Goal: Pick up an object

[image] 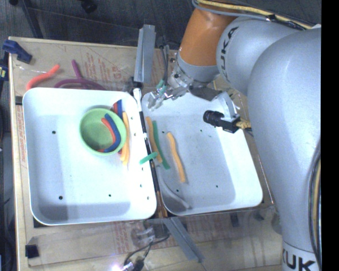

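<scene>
Tool (156, 97) hovers at the right bin's (246, 179) eleven o'clock corner; its grip state can't be told. Orange sticks (177, 157) and green sticks (157, 151) lie toward six o'clock. Left bin (56, 202) holds a green bowl (101, 130) with colored strips (120, 130).
</scene>
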`<state>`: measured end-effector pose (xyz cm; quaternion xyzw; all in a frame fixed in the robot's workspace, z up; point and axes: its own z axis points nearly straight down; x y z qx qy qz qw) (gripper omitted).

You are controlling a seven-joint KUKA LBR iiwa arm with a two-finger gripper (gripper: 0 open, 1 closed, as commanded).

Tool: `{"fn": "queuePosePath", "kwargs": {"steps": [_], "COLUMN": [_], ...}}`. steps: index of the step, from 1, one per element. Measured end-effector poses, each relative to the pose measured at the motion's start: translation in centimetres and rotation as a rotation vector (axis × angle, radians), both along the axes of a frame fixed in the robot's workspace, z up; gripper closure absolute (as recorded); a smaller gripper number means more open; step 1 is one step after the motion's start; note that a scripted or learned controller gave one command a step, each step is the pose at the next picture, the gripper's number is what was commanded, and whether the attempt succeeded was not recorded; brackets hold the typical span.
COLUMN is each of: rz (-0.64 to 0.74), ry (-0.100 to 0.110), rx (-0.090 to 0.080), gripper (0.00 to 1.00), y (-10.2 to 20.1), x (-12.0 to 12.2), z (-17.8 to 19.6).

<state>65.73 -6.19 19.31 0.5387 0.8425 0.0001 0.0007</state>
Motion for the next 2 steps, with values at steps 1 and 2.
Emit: {"fn": "queuePosePath", "kwargs": {"steps": [1, 2], "rz": [0.000, -0.039], "ry": [0.000, -0.008], "rx": [0.000, -0.002], "gripper": [0.00, 0.00], "y": [0.0, -3.8], "x": [0.0, -4.1], "z": [0.0, -4.7]}}
